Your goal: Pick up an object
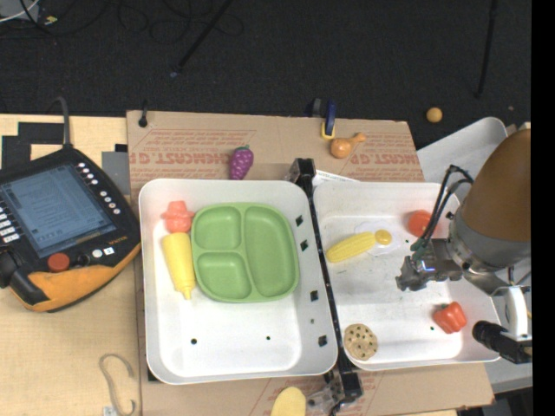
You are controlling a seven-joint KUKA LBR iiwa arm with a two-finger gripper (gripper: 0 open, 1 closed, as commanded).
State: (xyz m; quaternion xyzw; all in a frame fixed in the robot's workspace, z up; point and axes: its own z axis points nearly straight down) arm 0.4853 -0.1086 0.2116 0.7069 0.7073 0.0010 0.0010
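Gripper (414,277) low over the right bin (395,354); finger spread cannot be made out, nothing visibly held. Corn (357,245) lies just left of it, cookie (360,341) near the front rim, red piece (450,317) to its right. Cardboard (199,146) beneath reads "CHEMCAST".

Arm (507,202) partly hides orange toy (418,223).
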